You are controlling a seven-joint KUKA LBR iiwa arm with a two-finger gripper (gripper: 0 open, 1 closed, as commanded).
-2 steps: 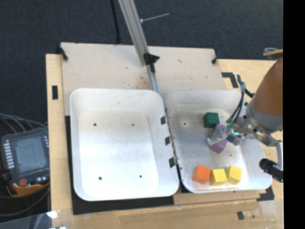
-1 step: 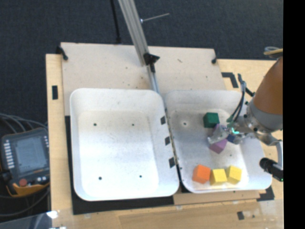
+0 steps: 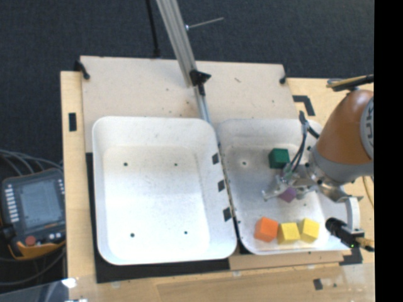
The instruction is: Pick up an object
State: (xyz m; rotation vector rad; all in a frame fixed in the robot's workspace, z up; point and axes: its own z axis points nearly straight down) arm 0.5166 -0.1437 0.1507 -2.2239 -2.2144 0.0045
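Dark carpet all round, and on it the pale counter (image 3: 72,168) with two white bins side by side. The left bin (image 3: 157,187) shows bare speckled floor. Over in the right bin (image 3: 252,143), the arm (image 3: 343,137) reaches in from the right edge, and its end effector (image 3: 286,187) sits low near the bin's middle. A small purple block (image 3: 288,195) lies right at the fingers, partly hidden by them; whether they grip it, or stand open or closed, I cannot tell. Just beyond, toward the far wall, a green cube (image 3: 279,157). Along the near wall, three in a row: orange cube (image 3: 266,229), then yellow cube (image 3: 289,232) touching a second yellow one (image 3: 310,229). A teach pendant (image 3: 34,209) rests off the counter's left edge.
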